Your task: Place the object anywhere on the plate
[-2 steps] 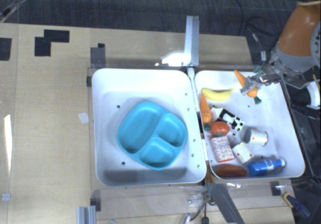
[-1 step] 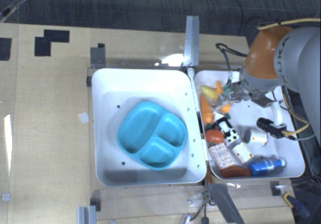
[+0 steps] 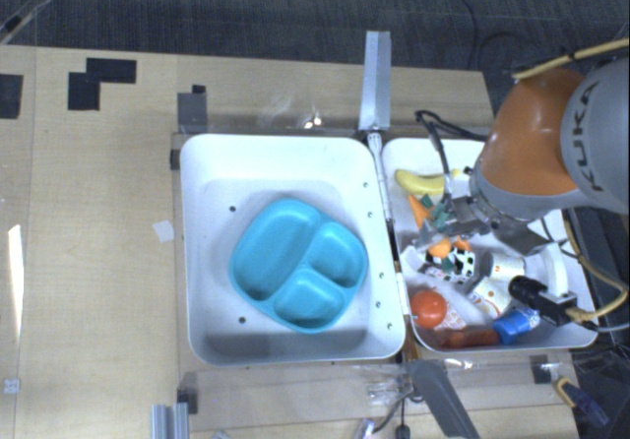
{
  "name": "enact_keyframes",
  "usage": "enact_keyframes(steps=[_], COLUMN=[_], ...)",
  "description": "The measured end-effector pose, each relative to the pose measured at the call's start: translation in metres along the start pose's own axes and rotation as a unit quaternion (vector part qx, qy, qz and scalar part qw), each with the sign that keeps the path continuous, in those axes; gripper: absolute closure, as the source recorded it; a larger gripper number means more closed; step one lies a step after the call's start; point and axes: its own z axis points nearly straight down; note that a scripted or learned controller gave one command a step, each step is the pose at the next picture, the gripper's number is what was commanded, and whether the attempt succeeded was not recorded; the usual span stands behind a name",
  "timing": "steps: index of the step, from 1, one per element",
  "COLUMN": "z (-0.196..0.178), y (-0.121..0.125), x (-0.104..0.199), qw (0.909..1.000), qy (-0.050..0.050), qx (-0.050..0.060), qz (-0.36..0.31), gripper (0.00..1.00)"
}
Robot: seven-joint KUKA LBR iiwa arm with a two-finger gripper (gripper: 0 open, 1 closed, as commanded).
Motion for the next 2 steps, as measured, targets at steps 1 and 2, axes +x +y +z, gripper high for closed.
enact_keyframes(steps=[1,2], z=[0.0009,0.0009], y=[-0.0093,-0.0094], x=[0.0911,0.0908], qw=[0.9966,0.9966], qy=[0.000,0.000], qx=[0.001,0.001], qz=[-0.082,-0.082], gripper=[1.00,0.00])
